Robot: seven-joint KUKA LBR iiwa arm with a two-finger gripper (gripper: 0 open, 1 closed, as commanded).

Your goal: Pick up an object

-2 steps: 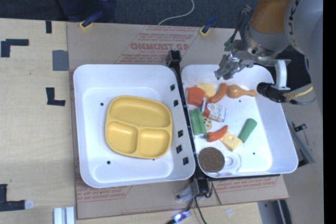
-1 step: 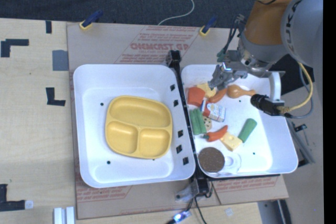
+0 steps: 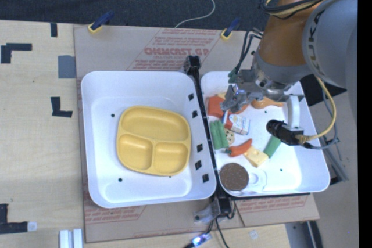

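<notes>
Approach step over cluttered right shallow white bin (image 3: 314, 180), two-finger gripper (image 3: 235, 99) near orange block (image 3: 215, 106), finger state untellable; next, lower and close

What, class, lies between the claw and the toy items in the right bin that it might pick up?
Nothing visible does. The claw hangs directly over the cluster in the right bin, above the orange piece and beside the green block.

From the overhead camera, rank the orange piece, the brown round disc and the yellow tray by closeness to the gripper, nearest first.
1. Orange piece, right bin, just left of the gripper.
2. Brown round disc, right bin's front edge.
3. Yellow tray, in the left bin.
</notes>
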